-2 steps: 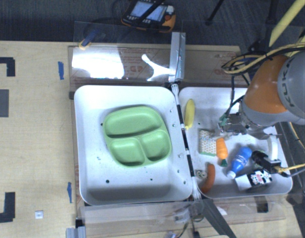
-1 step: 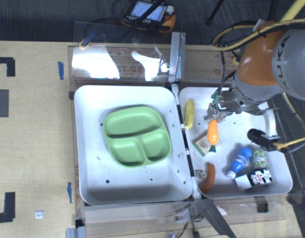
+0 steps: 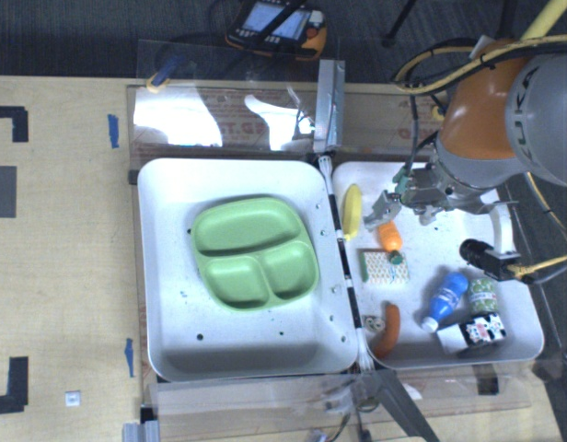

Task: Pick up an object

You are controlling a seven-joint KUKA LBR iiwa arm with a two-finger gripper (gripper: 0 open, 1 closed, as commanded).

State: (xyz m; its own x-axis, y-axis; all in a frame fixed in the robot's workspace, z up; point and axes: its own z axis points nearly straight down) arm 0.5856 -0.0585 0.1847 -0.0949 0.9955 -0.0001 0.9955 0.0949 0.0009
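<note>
Gripper (image 3: 387,207), jaws apart and holding nothing, hovers just above a carrot (image 3: 390,238) beside a banana (image 3: 352,209), so closing could nudge the carrot away.

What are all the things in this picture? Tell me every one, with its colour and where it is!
Bins: two, white, side by side on the bench.
Divided tray: one, green, in the left bin.
Banana: one, yellow, right bin, by its left wall.
Carrot: one, orange, right bin, just below the gripper.
Sponge: one, pale with coloured dots, below the carrot.
Sausage: one, reddish brown, right bin's near left corner.
Bottle: one, blue with white cap, right bin.
Black-and-white box: one, near right corner.
Handheld controller: one, black and orange, beyond the bins.
Arm: one, grey and orange, from the right.
Gripper: one, above the carrot.
</note>
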